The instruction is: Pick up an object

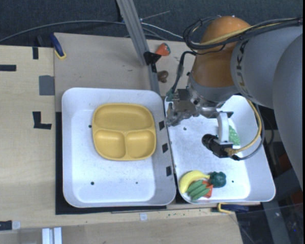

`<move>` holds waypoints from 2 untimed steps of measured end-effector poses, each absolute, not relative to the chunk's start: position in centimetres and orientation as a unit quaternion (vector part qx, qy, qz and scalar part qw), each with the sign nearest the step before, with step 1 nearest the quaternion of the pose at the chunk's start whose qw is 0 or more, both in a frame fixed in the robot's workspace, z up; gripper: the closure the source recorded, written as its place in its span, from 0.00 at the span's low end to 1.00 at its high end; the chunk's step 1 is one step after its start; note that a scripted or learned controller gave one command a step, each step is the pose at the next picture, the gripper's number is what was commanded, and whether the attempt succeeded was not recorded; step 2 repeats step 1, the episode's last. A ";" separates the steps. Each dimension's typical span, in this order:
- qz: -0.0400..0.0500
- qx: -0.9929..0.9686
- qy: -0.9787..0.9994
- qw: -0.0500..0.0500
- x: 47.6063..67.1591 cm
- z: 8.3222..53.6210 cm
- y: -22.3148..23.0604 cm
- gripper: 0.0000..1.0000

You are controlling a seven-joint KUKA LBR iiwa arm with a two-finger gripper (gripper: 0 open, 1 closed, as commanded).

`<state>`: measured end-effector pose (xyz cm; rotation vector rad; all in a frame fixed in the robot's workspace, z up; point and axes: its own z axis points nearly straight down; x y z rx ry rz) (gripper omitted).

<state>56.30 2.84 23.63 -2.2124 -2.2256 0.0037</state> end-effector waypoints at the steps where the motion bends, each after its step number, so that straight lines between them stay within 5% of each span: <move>1: 0.002 -0.705 -0.709 0.002 53.0 22.1 7.1 1.00; 2: 0.002 -0.705 -0.709 0.002 53.0 22.1 7.1 1.00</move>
